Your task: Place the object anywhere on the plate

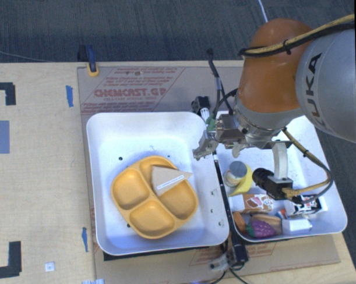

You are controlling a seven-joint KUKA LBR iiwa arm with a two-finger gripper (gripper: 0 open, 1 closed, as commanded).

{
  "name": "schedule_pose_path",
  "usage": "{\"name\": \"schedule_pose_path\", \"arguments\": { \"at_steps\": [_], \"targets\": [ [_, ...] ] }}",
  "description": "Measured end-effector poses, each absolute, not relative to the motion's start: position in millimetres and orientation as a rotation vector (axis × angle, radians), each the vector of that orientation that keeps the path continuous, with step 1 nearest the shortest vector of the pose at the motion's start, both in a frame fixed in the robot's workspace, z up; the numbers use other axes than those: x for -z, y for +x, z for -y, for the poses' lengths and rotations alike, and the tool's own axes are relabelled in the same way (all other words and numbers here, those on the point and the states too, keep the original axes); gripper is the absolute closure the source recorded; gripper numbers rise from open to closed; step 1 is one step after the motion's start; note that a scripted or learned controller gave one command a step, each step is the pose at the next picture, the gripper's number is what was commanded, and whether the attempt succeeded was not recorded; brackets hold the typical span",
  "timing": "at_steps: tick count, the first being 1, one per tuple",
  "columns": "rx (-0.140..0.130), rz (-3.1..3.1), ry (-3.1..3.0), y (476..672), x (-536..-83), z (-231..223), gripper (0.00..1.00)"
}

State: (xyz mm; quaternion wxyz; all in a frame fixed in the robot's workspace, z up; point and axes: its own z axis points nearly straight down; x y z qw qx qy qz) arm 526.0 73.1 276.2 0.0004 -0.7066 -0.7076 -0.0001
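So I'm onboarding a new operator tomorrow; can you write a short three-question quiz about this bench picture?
1. True or false: the yellow plate sits in the right bin.
2. What lies on the plate? A) a purple bunch of grapes B) a pale wedge-shaped piece C) a blue cup
3. Fill in: the plate is divided into ___ compartments.

Key:
1. False. It sits in the left bin.
2. B. The wedge rests on the plate's upper right part; the grapes are in the right bin.
3. Four.
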Motion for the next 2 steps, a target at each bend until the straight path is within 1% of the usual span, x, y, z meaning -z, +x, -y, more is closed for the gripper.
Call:
{"name": "schedule_pose_path", "arguments": {
  "at_steps": [1,2],
  "targets": [
    [0.007,2.227,-2.219,497.0,-344.6,-125.6,0.0],
    [0.008,2.228,-2.219,480.5,-354.9,-135.1,0.0]
  ]
}}
